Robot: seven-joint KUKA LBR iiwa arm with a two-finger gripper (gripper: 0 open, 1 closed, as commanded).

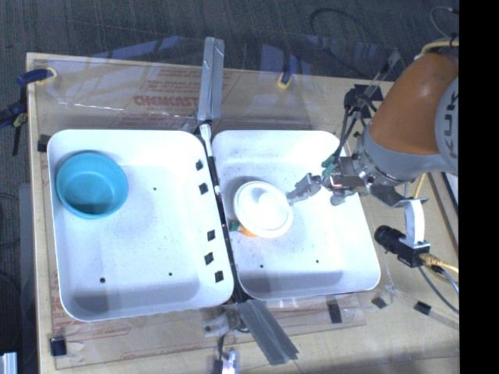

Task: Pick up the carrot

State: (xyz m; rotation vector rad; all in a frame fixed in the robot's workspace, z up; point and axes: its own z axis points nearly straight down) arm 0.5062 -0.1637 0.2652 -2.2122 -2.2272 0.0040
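- While the gripper (306,187) hangs over the right bin (343,275), whether it is released or clenched cannot be told at this slant; nothing shows in its grasp.
- At the gripper's nine o'clock, just beside it, sits a white bowl (263,206).
- At the bowl's seven o'clock, an orange sliver with a green tip peeks from under the rim: the carrot (245,230), mostly hidden, close to the divider between the bins.
- Judged from its look, the carrot is light, stiff and smooth, likely to slip; a hold across its orange body seems best, though the bowl bars the way.
- Well apart, at nine o'clock, a blue bowl (92,184) rests in the left bin (140,287).
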